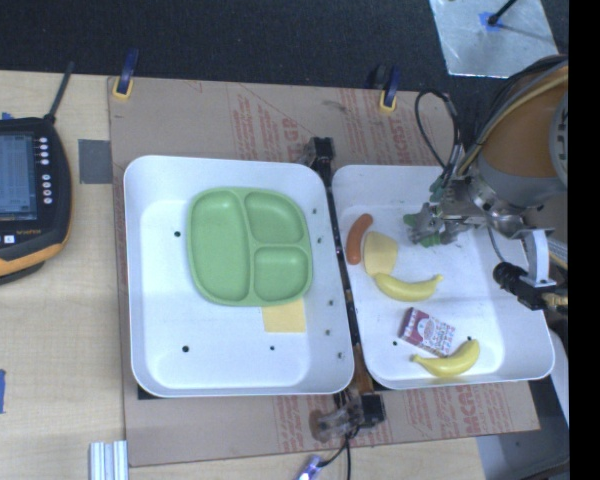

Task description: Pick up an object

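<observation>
In the right bin [500,353] lie a reddish sausage [357,238], a pale yellow cheese wedge [381,253], a banana [408,287], a red and white packet [427,332] and a second banana [448,361]. My gripper [432,226] hangs over the upper middle of that bin, to the right of the sausage and cheese wedge. Nothing shows between its fingers. The arm comes in from the right, its orange band above.
The left bin [150,358] holds a green divided plate [250,246] and a flat yellow slice [284,317] just below it. A teach pendant [15,193] lies on the bench at far left. Clamps sit at the cardboard's back edge.
</observation>
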Action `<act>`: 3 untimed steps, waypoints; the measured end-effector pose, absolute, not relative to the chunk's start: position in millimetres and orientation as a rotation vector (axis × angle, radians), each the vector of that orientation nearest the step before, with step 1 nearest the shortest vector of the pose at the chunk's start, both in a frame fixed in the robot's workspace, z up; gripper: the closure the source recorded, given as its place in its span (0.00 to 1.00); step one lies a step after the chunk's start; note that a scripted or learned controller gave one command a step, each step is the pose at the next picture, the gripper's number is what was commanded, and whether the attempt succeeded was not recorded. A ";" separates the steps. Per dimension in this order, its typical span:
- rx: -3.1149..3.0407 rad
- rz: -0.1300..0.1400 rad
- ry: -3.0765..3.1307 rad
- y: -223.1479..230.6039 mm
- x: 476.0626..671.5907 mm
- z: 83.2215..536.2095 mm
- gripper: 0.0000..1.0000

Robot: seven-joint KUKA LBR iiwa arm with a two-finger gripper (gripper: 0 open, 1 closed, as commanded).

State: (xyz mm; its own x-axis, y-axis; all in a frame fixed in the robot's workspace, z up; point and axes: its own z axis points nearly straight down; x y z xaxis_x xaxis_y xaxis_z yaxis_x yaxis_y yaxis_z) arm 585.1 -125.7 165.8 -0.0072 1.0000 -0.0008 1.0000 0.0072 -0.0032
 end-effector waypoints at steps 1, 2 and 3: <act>-2.210 0.006 -2.227 -41.3 561.6 191.7 1.00; -2.208 0.010 -2.227 -42.8 561.5 201.8 1.00; -2.214 0.003 -2.227 -18.1 550.9 223.7 1.00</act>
State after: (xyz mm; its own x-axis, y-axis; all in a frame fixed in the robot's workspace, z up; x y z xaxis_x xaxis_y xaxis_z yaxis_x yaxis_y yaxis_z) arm 550.9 -18.1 223.7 -0.0056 1.0000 -0.0004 1.0000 0.0056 -0.0020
